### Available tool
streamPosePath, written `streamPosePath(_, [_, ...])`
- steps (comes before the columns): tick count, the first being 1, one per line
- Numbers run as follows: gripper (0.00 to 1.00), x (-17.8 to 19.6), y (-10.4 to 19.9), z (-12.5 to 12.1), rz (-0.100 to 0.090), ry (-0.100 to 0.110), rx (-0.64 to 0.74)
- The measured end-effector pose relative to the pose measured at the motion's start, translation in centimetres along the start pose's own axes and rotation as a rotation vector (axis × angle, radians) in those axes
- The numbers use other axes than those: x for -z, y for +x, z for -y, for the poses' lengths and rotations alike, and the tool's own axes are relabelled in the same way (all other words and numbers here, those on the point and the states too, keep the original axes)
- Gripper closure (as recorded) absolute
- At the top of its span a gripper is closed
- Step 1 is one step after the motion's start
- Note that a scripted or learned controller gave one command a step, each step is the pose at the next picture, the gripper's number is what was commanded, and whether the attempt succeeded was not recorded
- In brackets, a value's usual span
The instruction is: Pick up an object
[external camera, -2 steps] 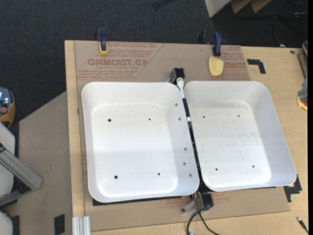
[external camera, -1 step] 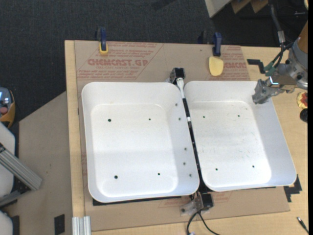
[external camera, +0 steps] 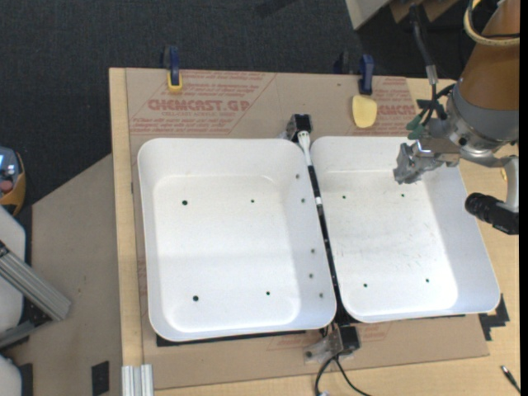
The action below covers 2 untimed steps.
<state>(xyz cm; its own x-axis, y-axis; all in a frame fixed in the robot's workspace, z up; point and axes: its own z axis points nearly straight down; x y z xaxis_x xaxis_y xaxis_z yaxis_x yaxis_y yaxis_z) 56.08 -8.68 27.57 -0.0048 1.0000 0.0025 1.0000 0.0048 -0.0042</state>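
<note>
My gripper point(external camera: 407, 169) hangs over the far part of the right white bin point(external camera: 388, 258), below the grey wrist and orange band at the view's right edge. I see nothing between or under it; the bin floor there shows only small dark dots. A small pale yellow piece point(external camera: 364, 110) lies on the brown board behind the right bin, to the left of and beyond the gripper. The left white bin point(external camera: 223, 254) sits beside it.
A black strip point(external camera: 318, 213) runs along the seam between the bins. Blue clamps point(external camera: 172, 59) point(external camera: 365, 68) hold the board's far edge. A black part point(external camera: 493, 211) juts over the right bin's right rim. Cables lie at the front edge point(external camera: 334, 349).
</note>
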Motion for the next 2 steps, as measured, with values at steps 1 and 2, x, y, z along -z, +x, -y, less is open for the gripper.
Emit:
streamPosePath(1, [1.00, 9.5, 6.6, 2.1, 0.001, -0.017, 0.004])
streamPosePath(2, [1.00, 1.5, 8.7, -1.7, 0.002, 0.002, -0.002])
